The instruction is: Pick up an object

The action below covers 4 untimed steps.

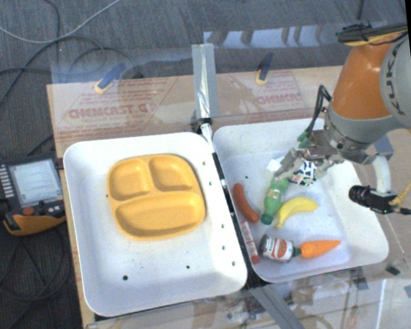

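While the grey arm [375, 96] with its orange band reaches in from the right edge of the frame, its tool [299, 165] hangs low over the upper middle of the right bin [363, 253]; whether it is wide or narrow, I cannot tell. A small black-and-white patterned piece [306, 174] sits right at the tool, and it is unclear whether that is a held thing or part of the tool. Just below it lies a green bottle [273, 199], tilted, with a yellow banana [296, 209] touching its lower right side. A red sausage [245, 203] lies near the bin's left wall. Toward the lower edge of the bin, a small red-labelled can [275, 249] lies beside an orange carrot [320, 247]. The left bin [101, 282] holds a yellow three-compartment tray [156, 196]. Both bins rest on the counter [132, 106].
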### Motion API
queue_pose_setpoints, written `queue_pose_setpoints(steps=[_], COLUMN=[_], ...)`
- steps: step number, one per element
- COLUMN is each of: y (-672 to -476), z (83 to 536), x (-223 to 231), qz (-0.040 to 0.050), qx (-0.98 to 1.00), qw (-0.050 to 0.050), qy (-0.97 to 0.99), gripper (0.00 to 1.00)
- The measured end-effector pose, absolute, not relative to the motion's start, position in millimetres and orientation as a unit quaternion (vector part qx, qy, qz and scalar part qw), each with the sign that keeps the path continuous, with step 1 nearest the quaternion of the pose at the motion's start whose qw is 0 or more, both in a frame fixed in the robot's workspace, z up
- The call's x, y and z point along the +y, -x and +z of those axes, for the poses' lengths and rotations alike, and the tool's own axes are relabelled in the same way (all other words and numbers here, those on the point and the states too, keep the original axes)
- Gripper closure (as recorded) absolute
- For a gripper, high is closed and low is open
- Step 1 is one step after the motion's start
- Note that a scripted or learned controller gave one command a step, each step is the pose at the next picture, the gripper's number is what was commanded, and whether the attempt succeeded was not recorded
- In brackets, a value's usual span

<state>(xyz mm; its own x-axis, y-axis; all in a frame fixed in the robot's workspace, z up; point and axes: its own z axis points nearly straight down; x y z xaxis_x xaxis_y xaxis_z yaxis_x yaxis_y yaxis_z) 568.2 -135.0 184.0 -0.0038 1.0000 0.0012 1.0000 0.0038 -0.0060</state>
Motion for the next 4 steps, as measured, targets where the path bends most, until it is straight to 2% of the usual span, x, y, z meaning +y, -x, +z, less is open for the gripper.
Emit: queue_pose_setpoints(steps=[1,2,3,4], y=[-574.0,-614.6,-614.9,-614.9], z=[120.5,89.7,98.7,98.6], x=[-172.2,-183.3,-182.8,-182.8], qz=[-0.007,-0.0038,-0.0034,-0.0033], qx=[-0.748,-0.742,-0.743,-0.743], qw=[-0.014,-0.006,-0.005,-0.005], qy=[0.664,0.67,0.669,0.669], gripper=[0.0,0.0,1.0,0.0])
